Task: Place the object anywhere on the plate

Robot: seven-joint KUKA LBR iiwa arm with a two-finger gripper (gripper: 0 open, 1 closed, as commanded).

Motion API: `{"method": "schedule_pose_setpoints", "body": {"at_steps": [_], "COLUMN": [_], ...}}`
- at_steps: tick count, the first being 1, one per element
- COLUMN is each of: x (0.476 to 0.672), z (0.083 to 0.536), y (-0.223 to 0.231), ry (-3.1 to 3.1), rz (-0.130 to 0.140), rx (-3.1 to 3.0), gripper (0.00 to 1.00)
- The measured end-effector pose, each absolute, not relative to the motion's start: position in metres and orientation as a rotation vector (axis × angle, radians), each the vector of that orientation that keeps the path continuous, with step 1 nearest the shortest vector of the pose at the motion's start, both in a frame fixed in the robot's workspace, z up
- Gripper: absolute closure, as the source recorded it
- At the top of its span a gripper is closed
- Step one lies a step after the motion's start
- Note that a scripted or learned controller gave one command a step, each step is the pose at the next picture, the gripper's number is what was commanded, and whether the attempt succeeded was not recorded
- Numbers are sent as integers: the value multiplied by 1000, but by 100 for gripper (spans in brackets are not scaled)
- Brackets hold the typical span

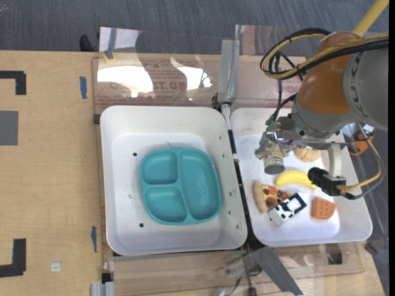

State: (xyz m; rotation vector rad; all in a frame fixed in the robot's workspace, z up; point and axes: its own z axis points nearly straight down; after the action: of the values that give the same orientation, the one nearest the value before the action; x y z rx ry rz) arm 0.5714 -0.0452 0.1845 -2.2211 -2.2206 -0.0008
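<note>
We are taking the can (pixel 274 163) as the likely object, though the task does not name it: it is lying in the right bin (pixel 355 230), near that bin's left wall, directly under the gripper (pixel 275 145), and whether the tool is spread or pinching we cannot tell from this angle. Around it the other toys are sitting loose on the bin floor: a banana (pixel 294 178) just beside the can, a pizza slice (pixel 266 197) and a black-and-white block (pixel 290 206) nearer us, a waffle (pixel 322 209) to the right, and a pale piece (pixel 306 154) partly under the arm. They are looking scattered rather than sorted, which we judge suits random picks. The plate (pixel 181 185), teal with three compartments, is waiting bare in the middle of the left bin (pixel 117 134), well apart from the can. The arm (pixel 330 85) is reaching in from the right, its orange band above the wrist, the wrist pointing down over the bin's upper left part.
</note>
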Motion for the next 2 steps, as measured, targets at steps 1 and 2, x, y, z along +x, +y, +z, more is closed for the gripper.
{"method": "schedule_pose_setpoints", "body": {"at_steps": [1,2], "x": [550,552], "z": [207,117], "y": [37,108], "ry": [-2228,-2223], "rz": [-2,12], "rx": [-2210,-2209], "gripper": [100,100]}}
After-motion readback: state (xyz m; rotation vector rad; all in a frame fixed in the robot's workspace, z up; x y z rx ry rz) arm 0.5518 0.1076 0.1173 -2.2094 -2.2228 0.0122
